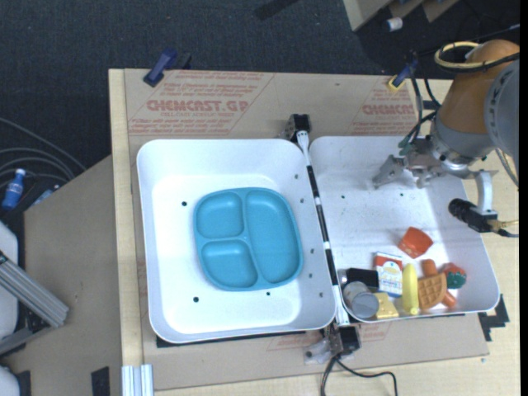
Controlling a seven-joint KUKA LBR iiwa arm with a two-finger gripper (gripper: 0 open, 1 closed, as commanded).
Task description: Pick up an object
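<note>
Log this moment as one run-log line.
gripper: above right bin's far end, holding nothing | toy pile: near corner of right bin, untouched | blue divided plate: left bin | pick: not yet done

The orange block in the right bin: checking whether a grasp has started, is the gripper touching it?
Apart. The camera view shows bare white bin floor between the gripper, high in the right bin, and the orange block lower down.

Robot lab: bench [247, 97], bins [157, 221], cables [33, 151].
</note>
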